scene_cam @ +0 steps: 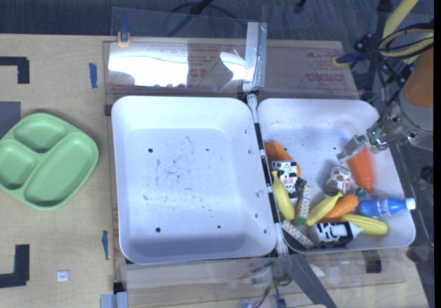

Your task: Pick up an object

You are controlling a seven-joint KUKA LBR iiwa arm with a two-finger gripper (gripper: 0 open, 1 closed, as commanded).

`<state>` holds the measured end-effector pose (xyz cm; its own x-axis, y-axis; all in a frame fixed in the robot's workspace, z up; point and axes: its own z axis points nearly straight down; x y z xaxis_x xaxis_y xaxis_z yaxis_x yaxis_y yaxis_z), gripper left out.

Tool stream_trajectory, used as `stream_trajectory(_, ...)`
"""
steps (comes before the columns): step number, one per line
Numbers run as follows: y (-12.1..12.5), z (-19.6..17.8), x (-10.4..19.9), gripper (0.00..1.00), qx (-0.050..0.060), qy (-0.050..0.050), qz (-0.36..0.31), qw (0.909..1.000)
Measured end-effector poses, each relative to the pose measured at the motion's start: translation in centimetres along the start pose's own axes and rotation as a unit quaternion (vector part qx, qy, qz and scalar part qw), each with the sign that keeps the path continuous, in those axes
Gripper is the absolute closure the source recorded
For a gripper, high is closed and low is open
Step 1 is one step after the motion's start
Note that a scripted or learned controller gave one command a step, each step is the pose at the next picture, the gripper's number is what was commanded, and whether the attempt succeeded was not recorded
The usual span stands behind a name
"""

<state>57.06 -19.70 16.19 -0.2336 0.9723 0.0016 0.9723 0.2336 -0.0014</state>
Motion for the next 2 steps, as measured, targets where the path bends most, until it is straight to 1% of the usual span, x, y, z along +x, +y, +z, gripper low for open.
stream_trajectory(1,1.01,6.58,-1.78,0.0,-0.004,0.003,0.03,0.9995)
stream_trajectory(2,0.66,5.88,-2.34,1.0,-0.001,0.0,0.034,0.9994)
